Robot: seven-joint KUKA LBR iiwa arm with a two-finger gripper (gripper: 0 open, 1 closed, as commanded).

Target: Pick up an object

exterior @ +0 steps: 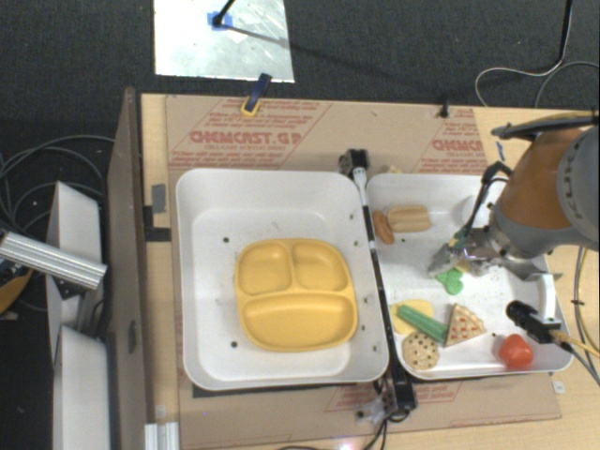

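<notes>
Grey metal of the gripper (457, 259) sits low in the right bin (427, 181), right on a small green piece (451, 282), and I cannot tell how it is set. Red letters on the cardboard (309, 125) behind the bins read "CHEMCAST GP"

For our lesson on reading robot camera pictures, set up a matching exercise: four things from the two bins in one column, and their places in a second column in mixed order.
Things:
1. yellow divided plate
2. hot dog
3. tomato
4. pizza slice

Places:
A. right bin, near right corner
B. middle of the left bin
C. right bin, far end by the divider
D. right bin, between the cookie and the tomato

Pairs: 1-B, 2-C, 3-A, 4-D
</notes>
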